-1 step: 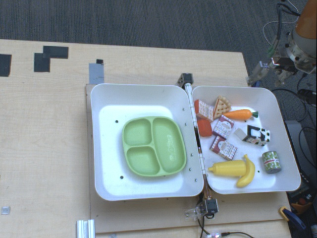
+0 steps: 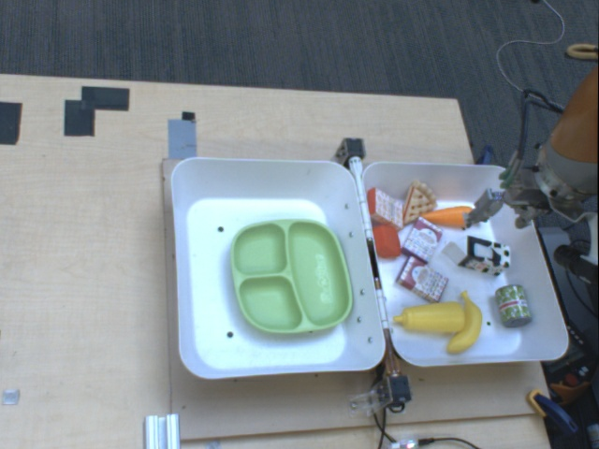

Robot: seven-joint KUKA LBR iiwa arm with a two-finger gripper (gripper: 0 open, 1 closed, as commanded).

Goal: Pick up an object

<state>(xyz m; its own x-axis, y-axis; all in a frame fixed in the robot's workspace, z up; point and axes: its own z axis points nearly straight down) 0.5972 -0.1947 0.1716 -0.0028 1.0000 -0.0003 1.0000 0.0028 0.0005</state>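
Two white bins [image 2: 187, 251], gripper [image 2: 494, 206] over the right one, fingers spread, carrot [image 2: 449, 217] just beside them, ungrasped.

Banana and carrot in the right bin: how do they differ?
The banana is yellow, the carrot orange. The banana is thicker and curved, the carrot slim and straight. The banana lies near the bin's front edge, the carrot near the back by the gripper. Both lie flat, untouched.

A robotics lab is indicated by a plywood bench [image 2: 84, 279] on grey carpet [image 2: 281, 21], two clamped white bins [image 2: 187, 251], loose cabling [image 2: 533, 54] and toy food [image 2: 440, 321] laid out for testing.
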